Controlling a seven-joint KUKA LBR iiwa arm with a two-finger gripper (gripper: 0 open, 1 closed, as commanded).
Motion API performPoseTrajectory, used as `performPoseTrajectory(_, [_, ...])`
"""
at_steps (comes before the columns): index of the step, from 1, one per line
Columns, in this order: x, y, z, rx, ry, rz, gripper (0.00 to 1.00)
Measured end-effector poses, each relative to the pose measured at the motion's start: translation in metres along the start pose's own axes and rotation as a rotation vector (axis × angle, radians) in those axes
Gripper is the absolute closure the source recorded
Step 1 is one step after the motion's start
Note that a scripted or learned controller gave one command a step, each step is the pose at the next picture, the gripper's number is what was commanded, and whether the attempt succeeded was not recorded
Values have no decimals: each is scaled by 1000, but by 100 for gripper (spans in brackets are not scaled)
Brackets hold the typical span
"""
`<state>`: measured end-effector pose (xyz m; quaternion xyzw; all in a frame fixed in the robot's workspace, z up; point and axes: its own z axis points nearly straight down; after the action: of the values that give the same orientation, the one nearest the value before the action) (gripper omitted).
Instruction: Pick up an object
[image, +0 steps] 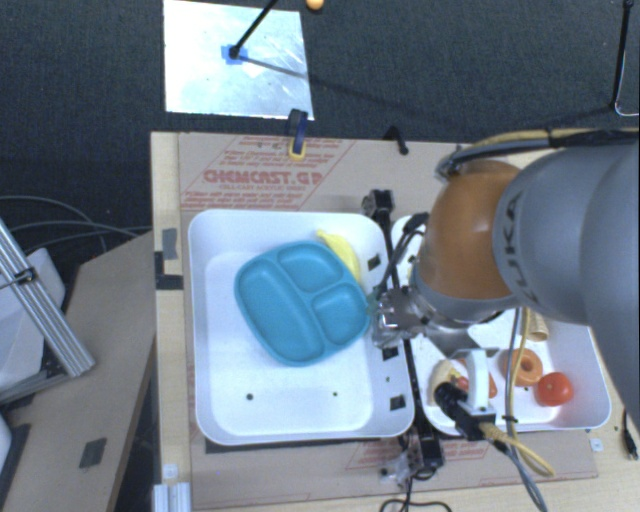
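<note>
Right bin (590, 405): I am seeing a red tomato-like piece (556, 387) and an orange ring (522, 366) lying here, near the arm.
Gripper (388, 318): I am watching it hanging at the divide between the bins; whether it is gripping anything, I cannot tell.
Blue tray (300, 300): lying in the left bin (290, 410), its right edge just beside the gripper.
Yellow piece (342, 250): peeking out behind the tray.

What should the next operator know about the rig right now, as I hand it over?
Gripper: low over the divide between the bins, at the blue tray's edge; finger state unreadable.
Left bin: blue tray, with a yellow object tucked behind it.
Right bin: red ball, orange ring, other small items partly hidden by the arm.
Done: nothing visibly picked.
Left: grasp and lift one object.
</note>
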<state>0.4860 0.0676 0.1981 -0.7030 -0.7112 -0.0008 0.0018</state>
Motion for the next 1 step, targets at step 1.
performPoseTrajectory(1, [50, 31, -36, -8, -1, 2, 100])
